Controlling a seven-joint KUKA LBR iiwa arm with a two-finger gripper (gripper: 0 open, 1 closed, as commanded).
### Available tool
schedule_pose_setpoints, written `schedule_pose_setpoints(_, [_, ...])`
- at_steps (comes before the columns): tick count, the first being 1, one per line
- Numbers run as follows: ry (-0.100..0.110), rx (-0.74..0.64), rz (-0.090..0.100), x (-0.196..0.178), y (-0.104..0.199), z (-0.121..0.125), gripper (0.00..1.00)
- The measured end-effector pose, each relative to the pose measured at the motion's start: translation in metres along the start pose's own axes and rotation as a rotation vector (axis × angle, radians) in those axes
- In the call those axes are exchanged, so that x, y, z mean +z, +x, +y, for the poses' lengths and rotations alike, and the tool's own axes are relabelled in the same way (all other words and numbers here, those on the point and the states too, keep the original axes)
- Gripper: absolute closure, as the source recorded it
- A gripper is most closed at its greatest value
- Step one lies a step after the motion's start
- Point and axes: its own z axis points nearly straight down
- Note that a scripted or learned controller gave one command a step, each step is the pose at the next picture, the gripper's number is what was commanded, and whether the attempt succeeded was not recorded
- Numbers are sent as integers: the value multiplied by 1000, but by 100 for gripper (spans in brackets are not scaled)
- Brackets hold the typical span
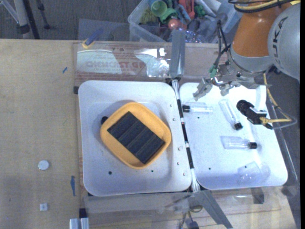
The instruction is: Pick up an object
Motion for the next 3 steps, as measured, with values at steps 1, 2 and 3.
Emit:
schedule_pose_setpoints(1, [4, -52, 2, 34, 6, -42, 0])
schedule_pose_setpoints(2, [-3, -479, -1, 33, 34, -13, 0])
schedule_pose_setpoints(3, [-10, -476, -3, 22, 32, -12, 100])
